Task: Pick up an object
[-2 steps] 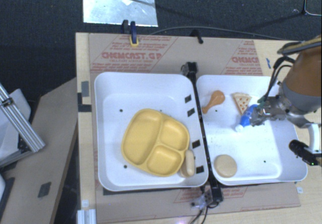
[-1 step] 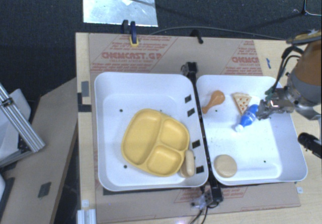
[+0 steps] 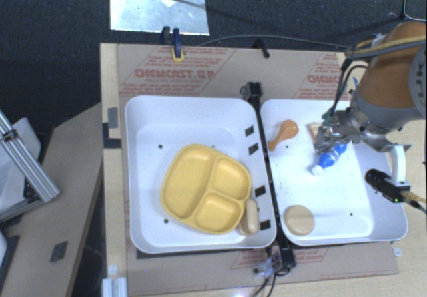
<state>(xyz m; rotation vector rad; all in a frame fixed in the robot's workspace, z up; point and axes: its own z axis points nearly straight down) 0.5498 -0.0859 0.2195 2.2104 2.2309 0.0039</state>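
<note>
You cannot tell from this view whether the tool (image 3: 330, 139) is apart, together or clamped on anything. Its tip is a small cluster of grey metal seen from above, and it blurs into what lies under it.

The small blue and white tube-shaped object (image 3: 328, 158) lies tilted near the middle of the right white bin (image 3: 390, 222). Its blue end meets the tool at its 1 o'clock, and its white end points to 7 o'clock. You cannot tell whether it rests on the bin floor or hangs just above it.

A tan scrap (image 3: 313, 131) at the tool's 9 o'clock is partly hidden by the tool, so its shape is hard to make out. The grey arm with the orange band (image 3: 390, 89) is cut off at the right edge and covers the bin's 2 o'clock corner.

A tan drumstick-shaped piece (image 3: 285, 133) lies at the bin's 10 o'clock, apart from the tool. A round tan disc (image 3: 299, 219) sits at its 7 o'clock, near the front wall.

In the left white bin (image 3: 143, 155), a yellow plastic plate with three compartments (image 3: 205, 187) sits toward 5 o'clock. A pale beige roll-shaped piece (image 3: 250, 216) touches the plate's rim at its 4 o'clock, between the plate and the bin's right wall. Both bins rest on the brown tabletop (image 3: 200, 72), which bears red print.
</note>
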